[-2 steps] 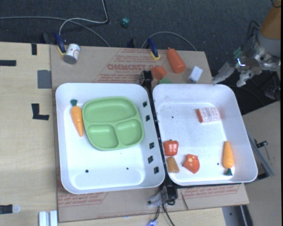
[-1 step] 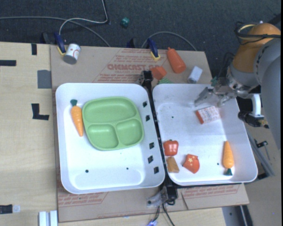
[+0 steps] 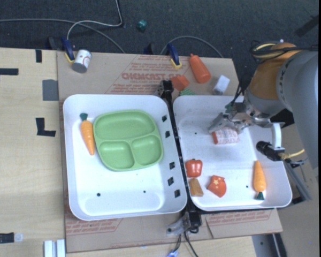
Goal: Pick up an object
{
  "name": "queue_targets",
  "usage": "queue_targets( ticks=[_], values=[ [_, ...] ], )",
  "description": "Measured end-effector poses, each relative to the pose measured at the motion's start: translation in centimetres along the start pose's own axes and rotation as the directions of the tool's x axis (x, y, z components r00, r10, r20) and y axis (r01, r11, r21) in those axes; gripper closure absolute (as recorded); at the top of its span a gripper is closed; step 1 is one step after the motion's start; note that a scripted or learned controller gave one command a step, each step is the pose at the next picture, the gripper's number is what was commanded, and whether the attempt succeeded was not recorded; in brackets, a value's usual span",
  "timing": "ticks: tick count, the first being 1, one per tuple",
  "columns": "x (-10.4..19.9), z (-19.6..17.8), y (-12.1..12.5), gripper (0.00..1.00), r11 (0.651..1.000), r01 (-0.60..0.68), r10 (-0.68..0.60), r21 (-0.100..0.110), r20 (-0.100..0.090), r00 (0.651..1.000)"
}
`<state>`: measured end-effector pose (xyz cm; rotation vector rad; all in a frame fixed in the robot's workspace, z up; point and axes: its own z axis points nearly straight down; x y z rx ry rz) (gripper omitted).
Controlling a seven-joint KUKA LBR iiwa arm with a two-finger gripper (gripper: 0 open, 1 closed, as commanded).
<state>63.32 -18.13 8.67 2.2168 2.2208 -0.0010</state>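
White right bin (image 3: pixel 203 111): gripper (image 3: pixel 224 123) low near its far edge, just above a red-and-white can (image 3: pixel 225 137) lying on its side. Finger state cannot be told. Green tray (image 3: pixel 129 139) occupies left bin (image 3: pixel 75 159).
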Motion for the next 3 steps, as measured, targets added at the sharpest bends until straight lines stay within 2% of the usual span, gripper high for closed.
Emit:
queue_targets(
  ticks=[1,2,3],
  values=[
    [6.3,0.0,0.1,0.00,1.000,0.001,-0.001,-0.001,-0.003,1.000],
    [8.1,0.0,-3.2,0.00,1.000,-0.001,0.001,-0.001,-0.001,1.000],
    [8.1,-0.9,-3.2,1.00,1.000,0.000,0.000,0.000,-0.001,1.000]
  ],
)
